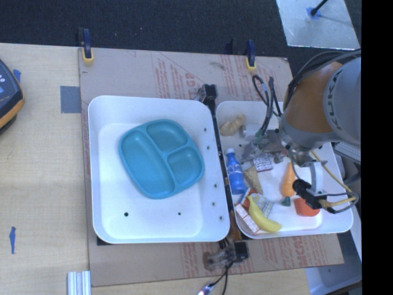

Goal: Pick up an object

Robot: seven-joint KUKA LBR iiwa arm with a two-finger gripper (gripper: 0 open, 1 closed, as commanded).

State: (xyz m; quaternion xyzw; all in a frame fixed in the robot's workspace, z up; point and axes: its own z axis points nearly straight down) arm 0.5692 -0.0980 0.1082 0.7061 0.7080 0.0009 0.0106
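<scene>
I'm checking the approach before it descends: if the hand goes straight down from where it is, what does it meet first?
Likely the small labelled packet in the right bin, beside the blue bottle; the hand is hard to place in depth.

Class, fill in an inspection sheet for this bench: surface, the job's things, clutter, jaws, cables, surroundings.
Surface: bench bearing two white bins side by side.
Job's things: right bin holds a banana, blue bottle, orange piece, red piece, beige lump.
Clutter: left bin holds a blue divided plate.
Jaws: gripper low over the right bin; state unclear.
Cables: black wires along the arm.
Surroundings: clamps on the back edge, dark floor.
</scene>
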